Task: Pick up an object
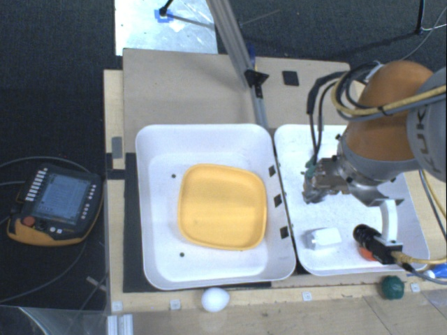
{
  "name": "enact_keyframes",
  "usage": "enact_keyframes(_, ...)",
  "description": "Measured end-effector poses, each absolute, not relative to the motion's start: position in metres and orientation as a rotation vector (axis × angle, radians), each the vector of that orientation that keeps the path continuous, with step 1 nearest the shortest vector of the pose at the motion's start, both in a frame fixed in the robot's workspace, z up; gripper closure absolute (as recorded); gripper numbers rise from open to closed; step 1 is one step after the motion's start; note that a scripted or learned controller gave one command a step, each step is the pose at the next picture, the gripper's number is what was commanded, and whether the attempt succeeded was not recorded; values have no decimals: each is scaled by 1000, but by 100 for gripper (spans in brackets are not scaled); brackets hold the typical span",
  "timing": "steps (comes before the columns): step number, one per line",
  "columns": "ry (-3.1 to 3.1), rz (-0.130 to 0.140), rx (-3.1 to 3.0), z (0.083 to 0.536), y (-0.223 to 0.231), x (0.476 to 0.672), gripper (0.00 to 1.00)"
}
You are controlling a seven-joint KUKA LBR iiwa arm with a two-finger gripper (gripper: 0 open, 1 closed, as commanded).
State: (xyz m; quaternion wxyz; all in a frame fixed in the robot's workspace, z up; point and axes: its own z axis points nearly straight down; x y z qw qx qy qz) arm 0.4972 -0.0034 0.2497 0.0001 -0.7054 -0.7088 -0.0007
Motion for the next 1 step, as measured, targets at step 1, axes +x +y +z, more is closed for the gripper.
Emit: enact_keyframes(1, -2227, -2, -2215, 253, 50, 488, 100)
